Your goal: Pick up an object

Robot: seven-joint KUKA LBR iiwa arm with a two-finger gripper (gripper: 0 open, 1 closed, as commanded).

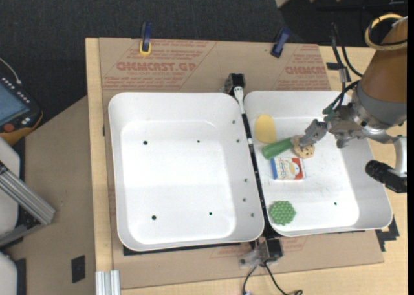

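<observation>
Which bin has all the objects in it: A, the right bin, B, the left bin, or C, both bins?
A: the yellow object, the green stick, the small packet and the green ball all lie in the right bin, where the gripper also reaches.

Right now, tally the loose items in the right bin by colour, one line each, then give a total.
Yellow: 1, the yellow object
Green: 2, the green stick and the green ball
Tan with dark spots: 1, the small die-like piece
White, red and blue: 1, the printed packet
Total: 5, all in the right bin
</observation>
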